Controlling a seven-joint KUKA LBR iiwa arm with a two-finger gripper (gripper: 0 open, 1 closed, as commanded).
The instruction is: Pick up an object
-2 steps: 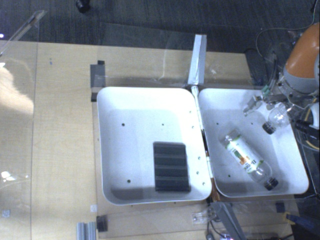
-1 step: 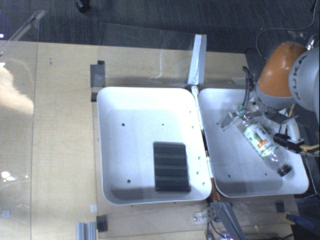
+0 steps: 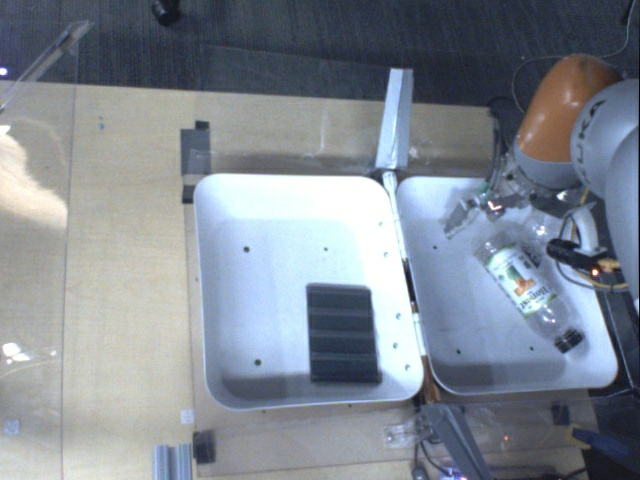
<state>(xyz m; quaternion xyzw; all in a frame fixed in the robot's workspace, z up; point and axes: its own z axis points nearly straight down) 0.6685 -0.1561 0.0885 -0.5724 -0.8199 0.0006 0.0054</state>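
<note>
Looking down at a slant, the camera is showing a pale wooden bench [image 3: 110, 298] bearing two shallow white bins side by side. The left bin [image 3: 250, 218] is holding a dark ribbed rectangular block [image 3: 342, 334] lying flat near its front edge. The right bin [image 3: 450, 328] is holding a clear plastic bottle [image 3: 527, 285] with a green and orange label and a dark cap, lying on its side and slanting toward the bin's front right corner.

The grey arm [image 3: 600, 138], with its orange band, is reaching in from the right and hanging over the back of the right bin. Its gripper [image 3: 478, 208] is sitting near the bin's rear wall, just beyond the bottle's base and apart from it — nothing is showing between its tips, and whether they are spread or closed cannot be told from this angle.

Judging by this, the pick is not yet done: both objects are lying on the bin floors, ungripped. The bottle is the nearer candidate — what seems left is lining up over it, descending, closing and lifting.
</note>
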